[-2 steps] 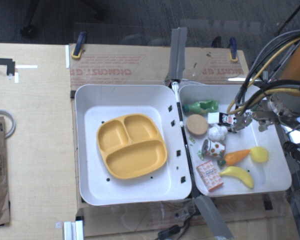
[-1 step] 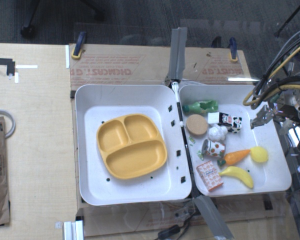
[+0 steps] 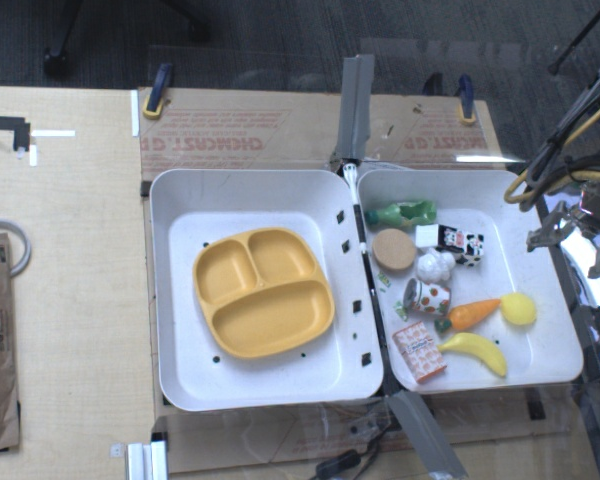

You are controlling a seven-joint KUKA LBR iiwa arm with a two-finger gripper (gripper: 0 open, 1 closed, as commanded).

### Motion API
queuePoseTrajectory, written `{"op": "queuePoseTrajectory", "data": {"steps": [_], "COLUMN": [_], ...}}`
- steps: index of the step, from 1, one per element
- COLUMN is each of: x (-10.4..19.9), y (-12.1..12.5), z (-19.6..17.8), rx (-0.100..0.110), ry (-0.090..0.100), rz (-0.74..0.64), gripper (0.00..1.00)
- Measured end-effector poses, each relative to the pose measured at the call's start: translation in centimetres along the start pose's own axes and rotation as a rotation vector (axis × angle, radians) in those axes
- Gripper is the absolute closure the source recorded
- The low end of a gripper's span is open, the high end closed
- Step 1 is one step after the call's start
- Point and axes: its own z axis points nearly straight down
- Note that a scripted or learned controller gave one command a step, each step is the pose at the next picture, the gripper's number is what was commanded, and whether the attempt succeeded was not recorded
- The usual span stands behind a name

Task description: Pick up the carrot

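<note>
1. The orange toy carrot (image 3: 474, 314) lies in the right white bin (image 3: 540, 368), long axis slanted, green end toward 8 o'clock, tip toward 2 o'clock.
2. The claw (image 3: 560, 230) sits at the bin's 3 o'clock rim; whether it is apart or together I cannot tell.

Carrot (image 3: 473, 314) in rt bin (image 3: 550, 368), btwn lemon (image 3: 518, 309) & banana (image 3: 476, 352)

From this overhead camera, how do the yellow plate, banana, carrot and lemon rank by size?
1. Yellow divided plate, by far.
2. Banana and carrot, too alike to separate.
3. Lemon.
</note>
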Motion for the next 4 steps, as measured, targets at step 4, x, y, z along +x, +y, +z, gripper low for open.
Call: {"op": "queuePoseTrajectory", "data": {"steps": [4], "x": [1.5], "y": [1.9], "z": [19.5], "rx": [0.000], "ry": [0.001], "rz": [-0.333], "gripper": [0.00]}}
